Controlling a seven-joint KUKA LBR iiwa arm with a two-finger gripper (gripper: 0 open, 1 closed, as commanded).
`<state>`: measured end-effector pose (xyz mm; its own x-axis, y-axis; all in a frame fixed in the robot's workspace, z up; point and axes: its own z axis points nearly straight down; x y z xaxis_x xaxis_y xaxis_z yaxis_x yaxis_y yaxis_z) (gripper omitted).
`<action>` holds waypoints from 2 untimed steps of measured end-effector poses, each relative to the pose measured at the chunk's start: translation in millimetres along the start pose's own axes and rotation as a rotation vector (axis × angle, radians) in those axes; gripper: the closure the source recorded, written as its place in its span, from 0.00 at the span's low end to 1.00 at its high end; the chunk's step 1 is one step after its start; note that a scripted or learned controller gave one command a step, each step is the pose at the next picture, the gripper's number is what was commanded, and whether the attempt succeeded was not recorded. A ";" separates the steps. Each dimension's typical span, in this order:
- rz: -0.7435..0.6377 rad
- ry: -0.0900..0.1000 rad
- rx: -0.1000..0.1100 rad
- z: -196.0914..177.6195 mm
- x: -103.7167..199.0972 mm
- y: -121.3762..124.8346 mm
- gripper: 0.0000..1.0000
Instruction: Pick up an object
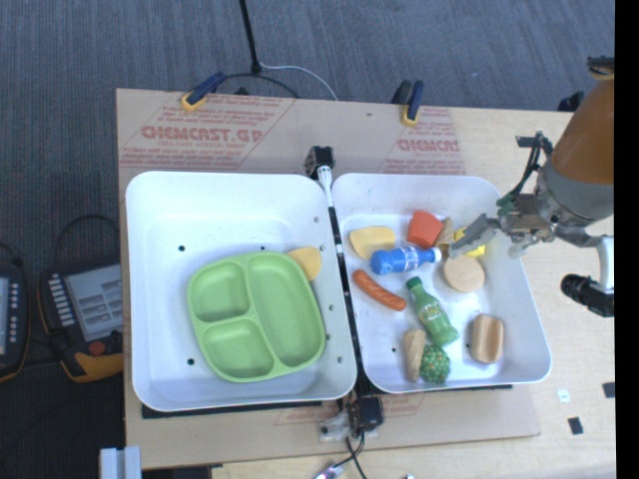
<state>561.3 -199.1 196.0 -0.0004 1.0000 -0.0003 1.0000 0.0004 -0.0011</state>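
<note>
Bins sit side by side on your table. Left bin holds a green tray. Right bin holds toy food: a blue bottle, a sausage, a green bottle. Your gripper hangs over this bin's upper right, fingers spread apart, gripping nothing.

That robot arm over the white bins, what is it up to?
It is trying to pick one toy food item out of the right bin. The gripper hangs over that bin's upper right part, close to a round tan piece and a blue bottle, with nothing visibly held. A sausage, a green bottle and a bread roll lie nearby. The left bin holds a green divided plate.
</note>
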 end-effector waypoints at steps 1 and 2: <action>0.126 -0.003 -0.019 96.1 81.9 -46.3 0.00; 0.125 -0.001 -0.011 89.6 82.8 -48.2 1.00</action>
<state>513.0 -116.4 106.4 0.1245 0.9922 -0.0011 0.9922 -0.1245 0.0103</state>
